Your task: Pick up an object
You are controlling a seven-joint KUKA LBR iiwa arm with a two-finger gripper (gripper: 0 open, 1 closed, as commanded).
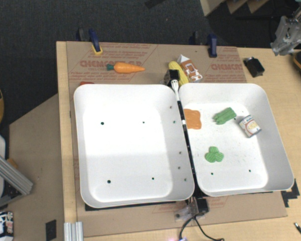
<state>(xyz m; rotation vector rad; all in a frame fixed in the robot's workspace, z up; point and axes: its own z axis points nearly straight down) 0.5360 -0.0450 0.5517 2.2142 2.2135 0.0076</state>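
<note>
Camera view: gripper (290, 31) top right, off bins, state unclear; carrot (128, 68), corn (175, 70) on board behind bins.

Dark carpeted floor (50, 14) around a brown cardboard-topped bench (155, 54), blue clamps (95, 41).

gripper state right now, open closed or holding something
gripper: cannot be told; it sits at the far right corner, away from both bins, with nothing seen in it.

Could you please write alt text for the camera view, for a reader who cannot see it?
Two white bins sit side by side on a bench; the right bin holds two green toys, an orange piece and a small can. A toy carrot lies behind the left bin.
</note>
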